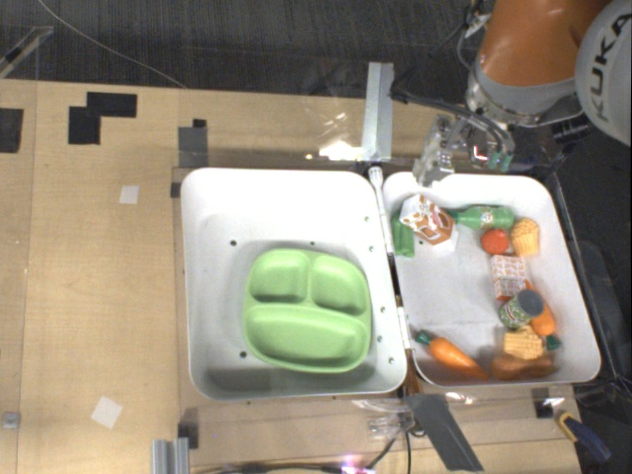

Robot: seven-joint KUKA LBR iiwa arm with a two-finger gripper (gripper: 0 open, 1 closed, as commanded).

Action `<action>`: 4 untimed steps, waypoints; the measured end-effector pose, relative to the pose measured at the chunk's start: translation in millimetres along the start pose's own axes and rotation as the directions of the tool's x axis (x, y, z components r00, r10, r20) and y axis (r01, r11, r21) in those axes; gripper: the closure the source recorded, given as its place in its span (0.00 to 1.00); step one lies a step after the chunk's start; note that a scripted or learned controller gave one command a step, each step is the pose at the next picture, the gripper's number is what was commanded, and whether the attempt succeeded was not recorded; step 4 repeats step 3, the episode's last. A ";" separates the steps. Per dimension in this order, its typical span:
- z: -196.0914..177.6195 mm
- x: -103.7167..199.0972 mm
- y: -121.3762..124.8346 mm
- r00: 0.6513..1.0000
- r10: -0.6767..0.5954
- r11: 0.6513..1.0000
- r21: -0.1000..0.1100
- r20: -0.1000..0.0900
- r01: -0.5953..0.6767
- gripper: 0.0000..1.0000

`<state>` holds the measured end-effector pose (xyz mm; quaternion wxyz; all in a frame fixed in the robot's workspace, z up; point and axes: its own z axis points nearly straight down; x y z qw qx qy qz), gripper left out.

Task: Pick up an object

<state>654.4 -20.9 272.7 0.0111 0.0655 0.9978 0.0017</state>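
Note:
My gripper (464, 156) hangs over the far rim of the right bin (578, 294), open, with nothing between its fingers. Just below it in the bin lie a small red-and-white carton (428, 221) and a green bottle (484, 215). Further along the right side sit a red tomato (496, 241), a yellow corn piece (526, 235), a checkered packet (509, 271) and a small can (515, 310). A carrot (450, 352) lies at the near edge beside a yellow piece (521, 344) and a brown item (518, 366).
The left bin (212, 265) holds a green divided plate (307, 309). A flat green item (403, 237) leans against the divider between the bins. A metal post (379, 112) stands behind the bins.

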 end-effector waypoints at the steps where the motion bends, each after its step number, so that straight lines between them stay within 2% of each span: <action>1: -14.0 -2.4 1.3 1.000 -0.002 1.000 -0.002 0.011 0.002 1.00; 2: -26.1 98.3 -15.2 0.996 0.089 0.996 0.004 -0.010 -0.089 1.00; 3: -37.7 96.0 -14.1 0.996 0.086 0.996 0.002 -0.002 -0.086 1.00; 4: -37.7 96.0 -14.1 0.996 0.086 0.996 0.002 -0.002 -0.086 1.00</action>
